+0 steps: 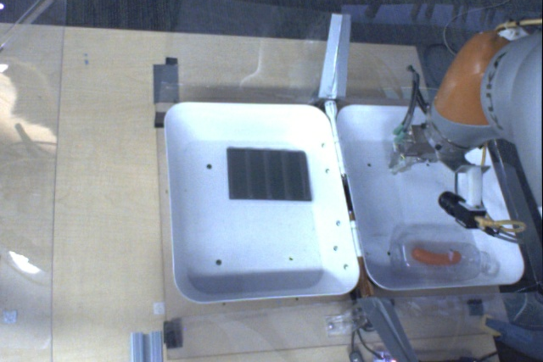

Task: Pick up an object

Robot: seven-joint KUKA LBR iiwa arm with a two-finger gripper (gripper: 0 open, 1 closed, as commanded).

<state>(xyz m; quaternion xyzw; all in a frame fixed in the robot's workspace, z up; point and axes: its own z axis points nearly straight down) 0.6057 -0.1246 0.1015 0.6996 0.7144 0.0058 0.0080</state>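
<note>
gripper (409,150) hangs over the upper part of the right bin (373,208), tucked under the wrist; can't tell how wide it's set, nothing seen in it. task's thing, a clear plastic bottle (437,255) w/ an orange insert, lies on its side near the bin's front edge, well apart from the gripper. prob light, thin-walled, slick & apt to roll; best pinched across the body mid-length. left bin (182,182) has a dark grate (268,175).
</note>
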